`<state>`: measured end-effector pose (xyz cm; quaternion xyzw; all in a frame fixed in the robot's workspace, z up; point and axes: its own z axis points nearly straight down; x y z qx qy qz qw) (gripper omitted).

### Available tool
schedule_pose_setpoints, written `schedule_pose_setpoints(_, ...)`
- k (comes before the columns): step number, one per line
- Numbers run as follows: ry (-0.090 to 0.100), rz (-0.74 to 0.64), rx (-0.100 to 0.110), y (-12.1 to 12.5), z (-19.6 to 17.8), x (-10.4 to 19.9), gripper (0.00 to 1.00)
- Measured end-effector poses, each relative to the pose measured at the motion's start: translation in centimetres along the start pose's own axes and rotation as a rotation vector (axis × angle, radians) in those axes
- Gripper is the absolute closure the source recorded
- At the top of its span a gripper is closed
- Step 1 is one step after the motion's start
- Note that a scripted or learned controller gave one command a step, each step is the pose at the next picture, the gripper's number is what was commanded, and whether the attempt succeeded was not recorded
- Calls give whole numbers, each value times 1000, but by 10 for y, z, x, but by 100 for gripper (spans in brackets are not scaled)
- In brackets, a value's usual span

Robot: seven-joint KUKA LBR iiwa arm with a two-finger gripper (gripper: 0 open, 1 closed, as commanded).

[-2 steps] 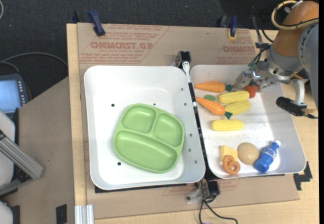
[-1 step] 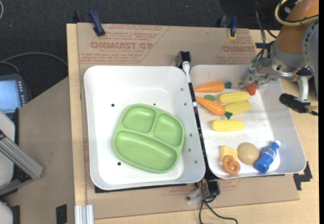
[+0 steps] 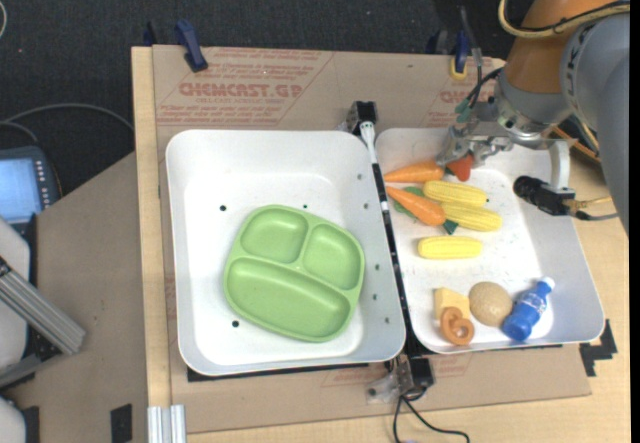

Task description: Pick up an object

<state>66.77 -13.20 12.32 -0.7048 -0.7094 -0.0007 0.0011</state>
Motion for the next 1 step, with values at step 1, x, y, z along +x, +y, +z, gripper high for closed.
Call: schedule_pose_setpoints(1,3,-1,0,-92,-65,88,100)
